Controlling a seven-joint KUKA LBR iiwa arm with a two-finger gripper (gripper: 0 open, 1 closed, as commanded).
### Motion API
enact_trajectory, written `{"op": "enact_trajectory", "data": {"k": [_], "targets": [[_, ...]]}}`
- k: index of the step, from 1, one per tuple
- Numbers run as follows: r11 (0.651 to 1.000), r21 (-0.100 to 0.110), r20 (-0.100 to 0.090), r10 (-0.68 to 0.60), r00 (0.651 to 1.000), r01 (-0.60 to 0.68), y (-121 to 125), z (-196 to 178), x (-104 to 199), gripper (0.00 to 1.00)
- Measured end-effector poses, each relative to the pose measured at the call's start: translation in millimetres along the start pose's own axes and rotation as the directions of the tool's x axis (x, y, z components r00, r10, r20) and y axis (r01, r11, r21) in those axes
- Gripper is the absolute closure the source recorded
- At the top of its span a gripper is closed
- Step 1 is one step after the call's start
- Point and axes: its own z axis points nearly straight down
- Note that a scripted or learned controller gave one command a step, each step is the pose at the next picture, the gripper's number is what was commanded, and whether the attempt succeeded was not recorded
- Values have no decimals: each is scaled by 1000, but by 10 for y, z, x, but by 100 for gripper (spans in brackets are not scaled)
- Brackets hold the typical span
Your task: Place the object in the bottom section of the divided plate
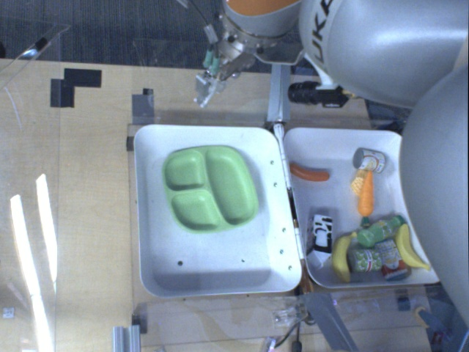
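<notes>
The right bin (344, 273) holds, along its near edge, two bananas (341, 257), a green bottle (379, 231) and a dark green can (368, 259), packed together and touching. Just left of them lies a black-and-white carton (321, 233). Farther back lie an orange carrot (365, 193), a red sausage (310, 172) and a silver can (370, 160) near the far wall. The left bin (212, 273) carries the green divided plate (211, 188), set toward its far half; the plate shows three sections. Beyond both bins, above the counter (73, 218), the end effector (209, 88) hangs outside the far rim of the left bin. Its fingers stand slightly parted, with nothing between them. The orange-banded arm (381, 28) extends from the right.
</notes>
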Motion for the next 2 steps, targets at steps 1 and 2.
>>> {"op": "enact_trajectory", "data": {"k": [1, 2], "targets": [[1000, 0, 0, -5, 1000, 5, 167, -821, 50, 100], [990, 3, -3, -144, 990, 144, 82, 1337, 239, 100]]}}
